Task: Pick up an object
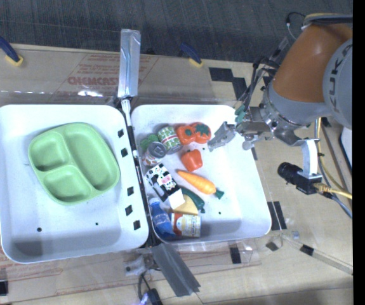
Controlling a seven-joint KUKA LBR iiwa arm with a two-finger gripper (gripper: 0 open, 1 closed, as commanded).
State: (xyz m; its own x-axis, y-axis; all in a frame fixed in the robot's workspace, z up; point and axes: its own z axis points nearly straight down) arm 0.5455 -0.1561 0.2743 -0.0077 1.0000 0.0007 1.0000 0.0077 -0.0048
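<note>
Right of centre, the end effector hangs over the right bin, fingers apart and holding nothing; the carrot and other toys lie ungrasped, so picking remains undone.

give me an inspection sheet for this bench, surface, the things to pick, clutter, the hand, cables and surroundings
Surface: two white bins side by side, left bin, right bin, on a bench.
Job's things: in the right bin, carrot, orange pepper, tomato-like toy, green can, cow-print box, bottle.
Clutter: green divided plate in the left bin.
Hand: hand over the right bin's upper right, holding nothing visible.
Cables: yellow cable at right.
Surroundings: dark carpet, blue clamps.
</note>
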